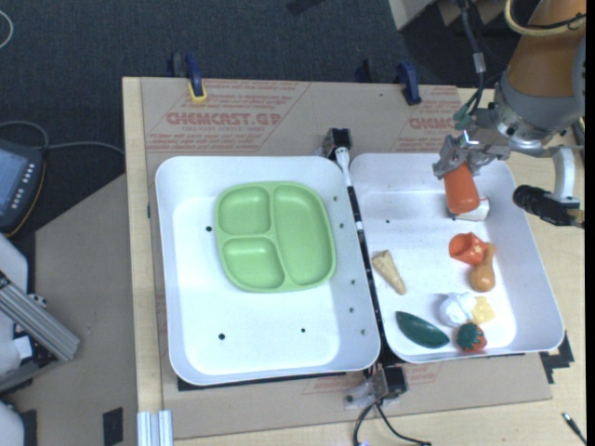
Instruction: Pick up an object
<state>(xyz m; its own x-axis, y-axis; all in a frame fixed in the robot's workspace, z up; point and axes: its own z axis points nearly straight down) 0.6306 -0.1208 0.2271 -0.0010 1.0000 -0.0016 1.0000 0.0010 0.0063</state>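
Where the right bin (521, 249) begins, claw (459, 168) closed on orange cylinder (461, 192).

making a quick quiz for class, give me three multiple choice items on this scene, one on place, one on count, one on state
1. Where does the green plate lie?
A. left bin
B. right bin
C. on the cardboard

2. How many compartments has the plate?
A. two
B. three
C. five

3. What is the orange cylinder's state?
A. lying flat in the left bin
B. upright under the tool, at the right bin's far end
C. stacked on the plate

Answers:
1 A, the plate sits inside the left bin.
2 B, two small wells sit beside one long well.
3 B, it stands on end right below the tool, inside the right bin.
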